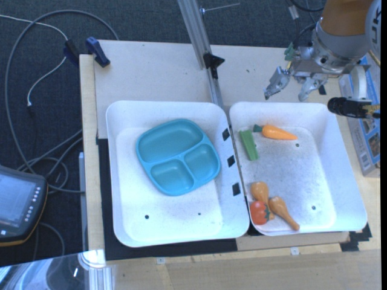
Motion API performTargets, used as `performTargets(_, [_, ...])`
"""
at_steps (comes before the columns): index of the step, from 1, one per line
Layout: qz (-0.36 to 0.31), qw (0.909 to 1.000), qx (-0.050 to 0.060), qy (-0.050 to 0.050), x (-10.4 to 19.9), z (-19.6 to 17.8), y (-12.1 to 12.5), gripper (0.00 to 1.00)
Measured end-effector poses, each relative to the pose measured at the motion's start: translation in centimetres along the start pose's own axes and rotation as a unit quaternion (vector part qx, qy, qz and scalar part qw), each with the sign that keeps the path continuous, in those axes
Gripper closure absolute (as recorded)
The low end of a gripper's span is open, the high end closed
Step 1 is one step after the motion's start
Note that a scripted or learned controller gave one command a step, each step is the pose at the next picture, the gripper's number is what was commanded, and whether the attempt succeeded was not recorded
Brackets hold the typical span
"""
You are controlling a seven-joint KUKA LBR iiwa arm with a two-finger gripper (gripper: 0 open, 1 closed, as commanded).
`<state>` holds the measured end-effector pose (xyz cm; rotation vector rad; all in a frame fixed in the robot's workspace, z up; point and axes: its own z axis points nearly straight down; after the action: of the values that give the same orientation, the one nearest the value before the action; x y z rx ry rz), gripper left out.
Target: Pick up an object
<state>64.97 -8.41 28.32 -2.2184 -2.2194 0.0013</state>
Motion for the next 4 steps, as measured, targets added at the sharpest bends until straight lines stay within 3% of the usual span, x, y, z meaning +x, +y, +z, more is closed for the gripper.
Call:
performTargets(1, [0.000, 1.0000, 0.000, 0.000, 0.0, 0.0, 0.0, 0.00])
performTargets(4, [0.000, 1.0000, 0.003, 0.000, -0.5, 16.0, -1.9, 0.00])
